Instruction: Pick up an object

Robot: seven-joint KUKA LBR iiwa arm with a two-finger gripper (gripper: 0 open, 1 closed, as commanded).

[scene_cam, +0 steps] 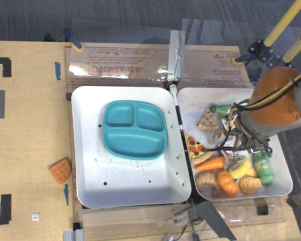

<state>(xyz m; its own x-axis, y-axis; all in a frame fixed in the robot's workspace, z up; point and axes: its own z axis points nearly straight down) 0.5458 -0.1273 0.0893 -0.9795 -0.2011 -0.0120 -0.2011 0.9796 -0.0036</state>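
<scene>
We see the gripper [234,134] low over the right bin [286,185] – the orange carrot [210,163] lying lengthwise just left-below it – fingers' state we cannot tell.

Floor [115,4]: dark grey-blue carpet across the top. Table [25,134]: pale plywood, with black tape marks [4,67] and blue tape strips [57,70] at left. Clear plastic sheet [120,64] with red print behind the bins. Yellow poles [291,11] at upper right. Light even, soft.
</scene>
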